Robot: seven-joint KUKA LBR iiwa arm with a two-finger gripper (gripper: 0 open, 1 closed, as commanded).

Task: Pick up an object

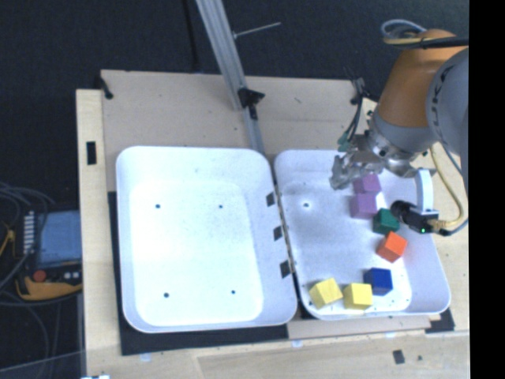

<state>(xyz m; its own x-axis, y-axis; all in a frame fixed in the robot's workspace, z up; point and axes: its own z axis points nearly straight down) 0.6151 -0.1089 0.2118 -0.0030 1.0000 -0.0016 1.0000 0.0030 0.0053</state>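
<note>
Two yellow blocks [326, 292] [359, 294] lie nearest, at the front edge of the right bin [316, 235], with a blue cube [379, 279] just beside them. Farther back along the right side sit an orange block [391, 246] and a green block [386, 220]. Beyond these, a purple block [364, 195] rests on the bin floor, just beside the gripper [345, 170], which hangs low over the bin's far part. Whether it is open or closed cannot be told. Nothing looks lifted, so the pick seems undone. The left bin [130, 235] lies alongside.

arm [422, 77] cut off at right
</note>
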